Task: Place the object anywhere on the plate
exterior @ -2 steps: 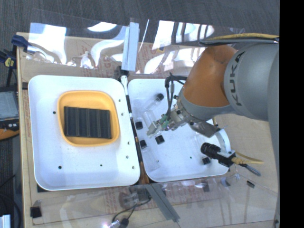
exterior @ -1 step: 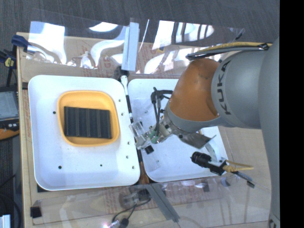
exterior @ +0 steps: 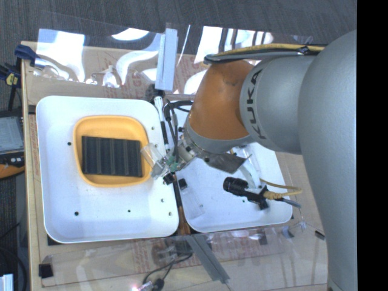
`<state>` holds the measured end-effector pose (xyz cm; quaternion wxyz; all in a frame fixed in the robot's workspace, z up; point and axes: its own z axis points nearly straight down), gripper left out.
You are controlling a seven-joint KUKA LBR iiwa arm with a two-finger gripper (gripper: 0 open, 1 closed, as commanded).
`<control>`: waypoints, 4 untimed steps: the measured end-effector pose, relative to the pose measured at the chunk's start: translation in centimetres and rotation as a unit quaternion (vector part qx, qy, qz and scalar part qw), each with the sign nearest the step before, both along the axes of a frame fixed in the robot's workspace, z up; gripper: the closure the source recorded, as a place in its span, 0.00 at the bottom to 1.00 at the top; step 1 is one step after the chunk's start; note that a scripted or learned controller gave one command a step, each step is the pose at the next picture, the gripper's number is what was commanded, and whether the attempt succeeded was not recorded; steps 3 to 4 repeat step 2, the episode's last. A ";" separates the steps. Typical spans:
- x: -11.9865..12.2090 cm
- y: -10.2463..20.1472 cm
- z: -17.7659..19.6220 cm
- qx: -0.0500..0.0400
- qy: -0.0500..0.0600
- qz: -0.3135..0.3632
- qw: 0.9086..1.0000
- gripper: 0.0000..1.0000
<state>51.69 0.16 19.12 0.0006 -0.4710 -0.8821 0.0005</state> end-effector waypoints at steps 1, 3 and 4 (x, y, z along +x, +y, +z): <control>5.1 2.7 2.3 0.000 0.000 0.020 1.000 1.00; 5.1 2.7 2.3 0.000 0.000 0.020 1.000 0.00; 5.1 2.7 2.3 0.000 0.000 0.020 1.000 0.00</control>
